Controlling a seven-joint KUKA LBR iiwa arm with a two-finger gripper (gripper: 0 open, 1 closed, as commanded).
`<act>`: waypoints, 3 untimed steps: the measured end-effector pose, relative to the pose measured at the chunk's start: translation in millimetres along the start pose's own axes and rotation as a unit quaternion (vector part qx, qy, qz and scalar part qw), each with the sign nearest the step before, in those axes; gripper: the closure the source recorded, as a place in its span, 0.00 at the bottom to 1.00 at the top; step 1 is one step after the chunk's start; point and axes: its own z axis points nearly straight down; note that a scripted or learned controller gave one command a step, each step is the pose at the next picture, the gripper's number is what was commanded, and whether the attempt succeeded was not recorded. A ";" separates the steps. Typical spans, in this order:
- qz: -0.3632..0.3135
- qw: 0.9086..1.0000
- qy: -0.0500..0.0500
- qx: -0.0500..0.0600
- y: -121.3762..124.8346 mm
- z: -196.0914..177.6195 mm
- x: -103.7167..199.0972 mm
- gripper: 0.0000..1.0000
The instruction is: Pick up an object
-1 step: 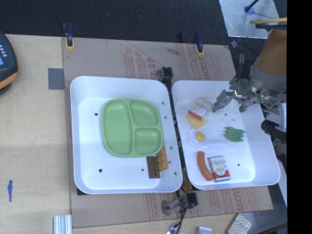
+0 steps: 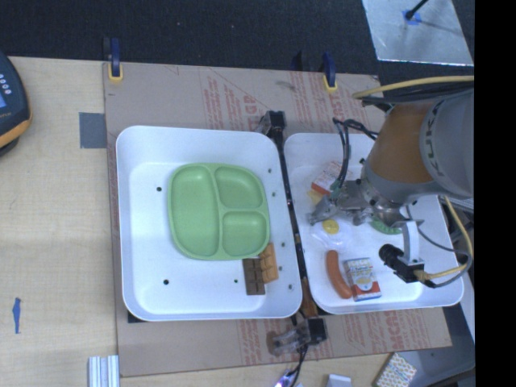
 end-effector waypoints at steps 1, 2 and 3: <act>0.000 1.000 -0.002 -0.003 2.2 -15.6 -3.2 1.00; 0.000 1.000 -0.002 -0.003 2.1 -15.1 -3.1 0.00; 0.000 1.000 -0.001 -0.007 75.1 -14.2 4.3 0.00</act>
